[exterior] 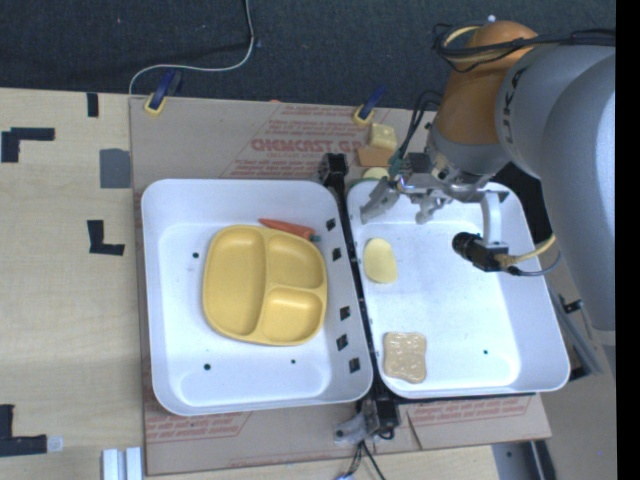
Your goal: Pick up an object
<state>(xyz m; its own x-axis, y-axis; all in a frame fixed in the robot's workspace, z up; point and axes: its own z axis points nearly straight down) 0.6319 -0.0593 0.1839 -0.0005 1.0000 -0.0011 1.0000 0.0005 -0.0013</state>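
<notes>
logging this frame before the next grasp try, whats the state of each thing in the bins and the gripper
yellow divided plate: flat in the left bin, compartments up, nothing in them
orange piece: lying behind the plate, partly hidden by its rim
pale yellow piece: lying loose in the right bin, near the divider
tan waffle-like piece: lying flat near the right bin's front edge
gripper: fingers spread, over the right bin's back left corner, holding nothing

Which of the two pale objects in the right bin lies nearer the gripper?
The smooth pale-yellow oval piece, just below the gripper; the tan textured square lies farther down.
</notes>
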